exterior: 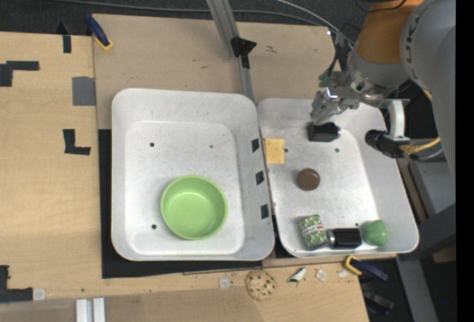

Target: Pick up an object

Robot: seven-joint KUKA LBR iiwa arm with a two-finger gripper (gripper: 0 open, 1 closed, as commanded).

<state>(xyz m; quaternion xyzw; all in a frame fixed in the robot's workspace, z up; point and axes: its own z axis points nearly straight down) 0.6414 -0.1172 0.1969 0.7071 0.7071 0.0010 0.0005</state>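
Note:
My gripper [324, 118] hangs over the back of the right bin [385, 187], straight above a small black block [323, 132]. In that same bin a yellow sponge piece [275, 151] lies at the left wall and a brown round object [308, 179] rests near the middle. Along the front lie a green patterned box [312, 231], a black oblong object [344, 238] and a green ball-like object [375, 232]. A green bowl [193, 206] sits in the left bin [133, 165].
A slanted metal pole [222, 13] crosses the back of the bench down to the gap between the bins. A cookie-like disc [258, 285] and small scraps lie on the bench in front of the bins. Cables run behind the arm.

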